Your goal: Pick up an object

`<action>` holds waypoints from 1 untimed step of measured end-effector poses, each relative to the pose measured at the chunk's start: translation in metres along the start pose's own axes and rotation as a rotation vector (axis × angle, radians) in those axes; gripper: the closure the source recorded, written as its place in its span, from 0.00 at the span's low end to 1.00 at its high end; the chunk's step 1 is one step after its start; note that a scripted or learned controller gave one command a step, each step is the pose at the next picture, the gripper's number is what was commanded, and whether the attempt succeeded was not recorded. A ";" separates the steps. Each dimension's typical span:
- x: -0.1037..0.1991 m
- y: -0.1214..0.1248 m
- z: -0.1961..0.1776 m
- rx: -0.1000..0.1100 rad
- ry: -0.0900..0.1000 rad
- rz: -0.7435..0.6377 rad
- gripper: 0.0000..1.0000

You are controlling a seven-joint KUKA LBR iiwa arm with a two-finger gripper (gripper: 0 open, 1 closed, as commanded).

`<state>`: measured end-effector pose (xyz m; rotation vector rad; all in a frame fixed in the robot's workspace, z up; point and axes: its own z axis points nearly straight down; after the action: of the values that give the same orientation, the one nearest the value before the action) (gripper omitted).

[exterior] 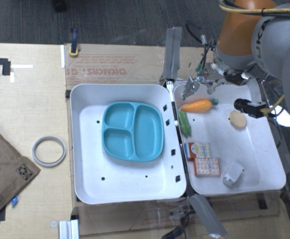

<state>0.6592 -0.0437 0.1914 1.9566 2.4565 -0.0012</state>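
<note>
The counter (25, 108) is a pale wood-tone sheet; beyond its far edge lies dark grey carpeted floor (125, 9). A flattened cardboard panel (115, 66) with red print lies under the far side of the bins.

My arm (269, 39), grey with an orange section, enters from the right above the far end of the right bin.

The left bin (85, 173) holds a teal divided plate (133, 131), resting flat near its centre. The right bin (264, 158) sits just beside it, rims touching along a black-clipped seam.

A brown paper bag (3, 173) lies at the near left of the counter, partly cut off by the frame edge. A ring of tape (49, 150) lies between the bag and the left bin.

Right bin contents: an orange carrot (197, 105) at the far left, a green vegetable (185, 124) just beside the left wall, a printed box (202, 160), a pale round object (238, 119), and a small grey-white item (232, 175) near the front.

My claw (199, 82) hangs just above the carrot; I cannot tell the finger state, and nothing is visibly held
</note>
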 end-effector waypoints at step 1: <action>0.012 -0.002 -0.092 0.001 0.000 -0.022 0.00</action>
<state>0.6546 -0.0326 0.2831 1.9301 2.4775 -0.0022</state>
